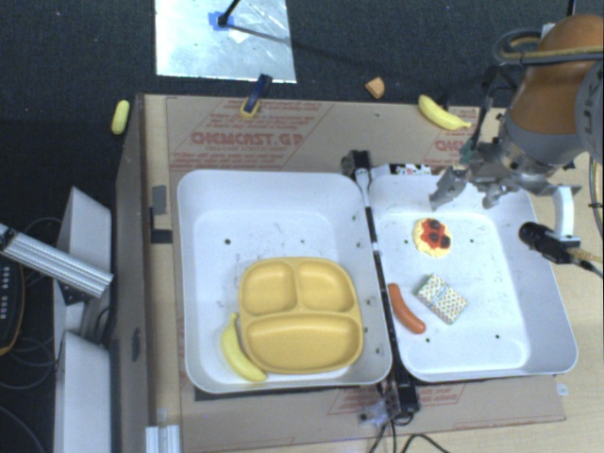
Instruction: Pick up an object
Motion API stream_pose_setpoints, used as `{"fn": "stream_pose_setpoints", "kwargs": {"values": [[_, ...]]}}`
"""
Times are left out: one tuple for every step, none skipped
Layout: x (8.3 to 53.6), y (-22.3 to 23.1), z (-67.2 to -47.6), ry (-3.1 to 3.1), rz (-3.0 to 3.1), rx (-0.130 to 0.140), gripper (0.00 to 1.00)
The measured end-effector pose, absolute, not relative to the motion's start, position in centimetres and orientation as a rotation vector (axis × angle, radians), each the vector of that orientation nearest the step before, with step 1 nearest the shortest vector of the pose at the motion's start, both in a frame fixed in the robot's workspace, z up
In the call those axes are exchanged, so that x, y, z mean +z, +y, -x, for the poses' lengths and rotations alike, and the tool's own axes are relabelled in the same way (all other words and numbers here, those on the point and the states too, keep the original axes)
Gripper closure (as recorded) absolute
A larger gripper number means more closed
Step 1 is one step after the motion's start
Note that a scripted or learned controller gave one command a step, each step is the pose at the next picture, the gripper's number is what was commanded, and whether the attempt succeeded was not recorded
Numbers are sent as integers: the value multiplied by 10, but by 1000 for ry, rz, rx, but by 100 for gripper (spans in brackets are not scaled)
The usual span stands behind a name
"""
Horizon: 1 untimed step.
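Note:
The right bin [528, 347] holds a small round pizza toy [433, 237] with red toppings, an orange hot dog [407, 308] and a patterned grey-and-yellow block [442, 298]. My gripper [469, 192] hangs over the far part of this bin, above and slightly right of the pizza. Its two fingers are spread apart with nothing between them. In the left bin [208, 225] lies a yellow divided plate [300, 313] with a yellow banana [240, 352] against its near-left edge.
Outside the bins, a second banana [442, 112] and an orange piece [376, 88] lie on the cardboard behind the right bin. A yellow piece [120, 116] sits off the far left corner. A shiny sheet [225, 26] lies on the dark floor.

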State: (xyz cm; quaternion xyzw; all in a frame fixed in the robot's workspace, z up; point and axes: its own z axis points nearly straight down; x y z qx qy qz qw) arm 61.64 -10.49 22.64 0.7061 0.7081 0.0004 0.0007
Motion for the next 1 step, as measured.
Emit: {"fn": "stream_pose_setpoints", "kwargs": {"values": [[114, -128, -623, 2223, -2221, -2, 0]]}}
